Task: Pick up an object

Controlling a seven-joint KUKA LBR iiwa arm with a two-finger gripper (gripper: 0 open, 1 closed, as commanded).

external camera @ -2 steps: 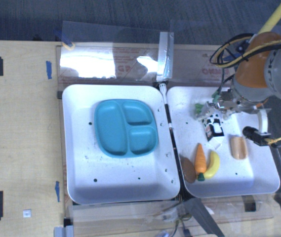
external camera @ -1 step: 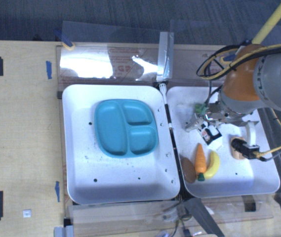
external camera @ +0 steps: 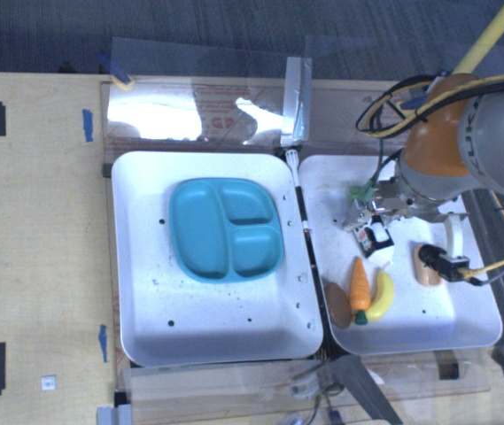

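Claw (external camera: 374, 224) hovers right of centre, its state unclear; the carrot (external camera: 359, 285) below looks light, stiff — pinch mid-body.

A pale wood-toned desk (external camera: 39, 264) carries two white bins: the left bin (external camera: 136, 308) contains a turquoise divided plate (external camera: 227, 228); the right bin (external camera: 473, 312) contains an orange carrot (external camera: 360, 283), a yellow banana (external camera: 381, 296) and a brown item (external camera: 337, 305). The grey arm (external camera: 491, 144) wears an orange band (external camera: 433, 144).
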